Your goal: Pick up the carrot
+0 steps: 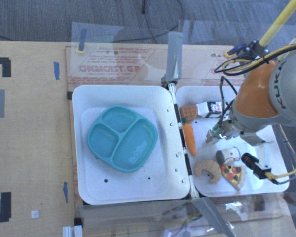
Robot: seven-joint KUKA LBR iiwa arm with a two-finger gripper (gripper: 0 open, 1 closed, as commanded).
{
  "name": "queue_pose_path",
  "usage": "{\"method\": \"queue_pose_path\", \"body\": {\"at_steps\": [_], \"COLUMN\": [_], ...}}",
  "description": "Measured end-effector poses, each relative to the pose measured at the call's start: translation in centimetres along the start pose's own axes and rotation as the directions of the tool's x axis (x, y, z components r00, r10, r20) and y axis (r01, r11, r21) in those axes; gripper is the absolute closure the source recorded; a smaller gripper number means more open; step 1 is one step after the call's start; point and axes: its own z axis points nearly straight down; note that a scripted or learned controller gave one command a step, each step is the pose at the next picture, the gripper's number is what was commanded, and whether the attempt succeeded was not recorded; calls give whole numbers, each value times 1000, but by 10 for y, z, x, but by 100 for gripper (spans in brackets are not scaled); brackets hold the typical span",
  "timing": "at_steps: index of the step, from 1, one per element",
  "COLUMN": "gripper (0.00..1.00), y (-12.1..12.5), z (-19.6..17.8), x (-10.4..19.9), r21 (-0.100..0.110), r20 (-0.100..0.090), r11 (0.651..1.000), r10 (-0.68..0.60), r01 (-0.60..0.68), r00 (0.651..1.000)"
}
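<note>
- The carrot (189,138) is found lying in the right bin (276,185), along its left wall, just below a waffle piece (188,112).
- The gripper (218,134) is positioned low over the right bin, right of the carrot and apart from it; nothing is seen held, and how the jaws stand cannot be told.
- A croissant (208,170) and a pizza slice (233,175) are noted near the front wall.
- A teal divided plate (122,138) is seated in the left bin (89,181).

a light wooden bench (29,147) holds two white bins, the left bin (123,94) and the right bin (200,184), side by side.
</note>
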Motion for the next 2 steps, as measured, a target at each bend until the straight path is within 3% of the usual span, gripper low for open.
{"method": "queue_pose_path", "body": {"at_steps": [1, 2], "gripper": [100, 100], "y": [-71, -64], "z": [-1, 0], "x": [24, 19], "r21": [-2, 0], "r20": [0, -3], "r11": [996, 944], "r10": [94, 331], "r01": [-94, -331], "r00": [996, 944]}}
